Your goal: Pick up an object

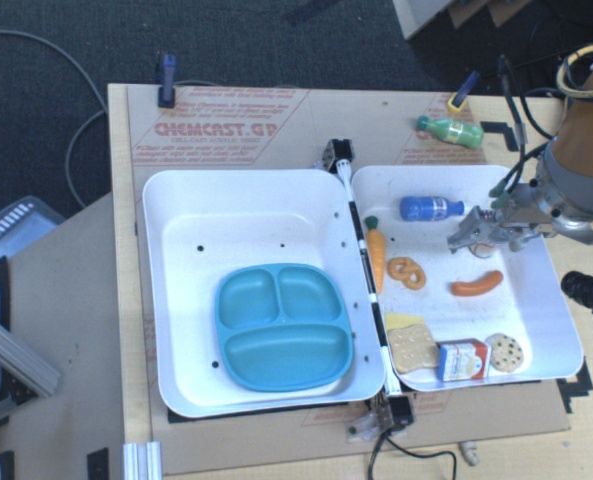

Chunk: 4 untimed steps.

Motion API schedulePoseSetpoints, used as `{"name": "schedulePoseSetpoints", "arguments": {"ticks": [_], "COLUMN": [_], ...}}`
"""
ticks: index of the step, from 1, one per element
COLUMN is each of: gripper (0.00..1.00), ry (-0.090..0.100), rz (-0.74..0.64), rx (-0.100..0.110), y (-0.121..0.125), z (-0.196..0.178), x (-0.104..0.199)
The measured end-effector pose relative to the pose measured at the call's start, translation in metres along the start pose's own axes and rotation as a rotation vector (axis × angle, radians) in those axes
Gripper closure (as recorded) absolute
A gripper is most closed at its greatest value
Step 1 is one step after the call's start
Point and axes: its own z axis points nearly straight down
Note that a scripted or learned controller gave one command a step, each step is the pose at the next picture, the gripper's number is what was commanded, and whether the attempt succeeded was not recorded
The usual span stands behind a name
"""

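Note:
My gripper [474, 243] reaches in from the right over the right bin [561, 313]. It is open with nothing between its fingers. It hangs between a blue bottle [431, 208] to its upper left and a reddish sausage [476, 285] just below it. Further left in the same bin lie an orange carrot [376, 255] and a pretzel [406, 272]. Along the bin's front edge sit a yellow cheese slice [403, 322], a piece of toast [413, 348], a red and white carton [461, 360] and a cookie [503, 352].
The left bin [176, 218] holds a blue divided plate [283, 325]. A green bottle [451, 130] lies on the bench behind the right bin. Black cables [516, 118] run down toward the wrist at the right.

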Motion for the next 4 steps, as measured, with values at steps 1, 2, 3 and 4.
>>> {"name": "schedulePoseSetpoints", "arguments": {"ticks": [1,2,3,4], "gripper": [0.00,0.00,1.00,1.00], "ry": [-0.001,0.000,-0.001,-0.002], "rz": [0.001,0.001,0.001,0.000], "rx": [0.002,0.001,-0.002,-0.003], "y": [0.017,-0.009,-0.008,0.046], "z": [0.080,0.151,0.141,0.042], "x": [-0.064,-0.064,-0.064,-0.095]}}
